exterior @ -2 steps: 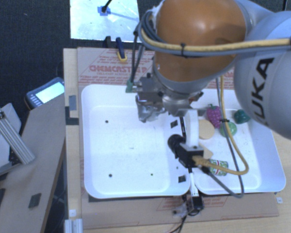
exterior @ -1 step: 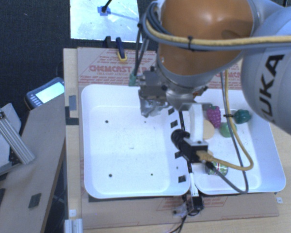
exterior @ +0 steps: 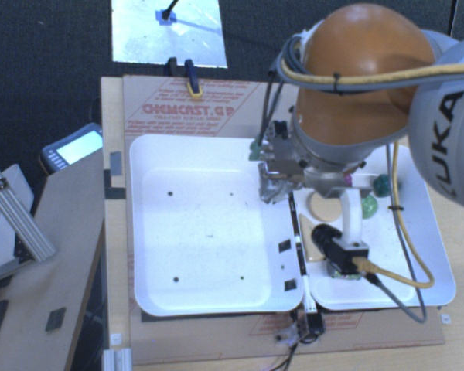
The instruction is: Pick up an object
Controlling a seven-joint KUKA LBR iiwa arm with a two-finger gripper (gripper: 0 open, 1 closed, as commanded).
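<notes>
My gripper (exterior: 273, 182) hangs under the orange wrist band, over the left edge of the right bin (exterior: 441, 277), close to the divider between the two bins. In the right bin, a tan round disc (exterior: 322, 205) lies just right of the gripper. A light green object (exterior: 369, 205) and a dark green one (exterior: 382, 184) sit farther right, with a small pink piece (exterior: 348, 181) partly hidden beneath the wrist. A tan wedge (exterior: 308, 231) lies near the divider. The arm hides much of the right bin.
The left bin (exterior: 139, 230) stands beside the gripper. Both bins rest on a cardboard sheet (exterior: 185, 108) held by a yellow and black clamp (exterior: 192, 79). A silvery sheet (exterior: 168, 22) lies behind. A handheld device (exterior: 73, 149) and a metal rail (exterior: 15, 215) sit at the left.
</notes>
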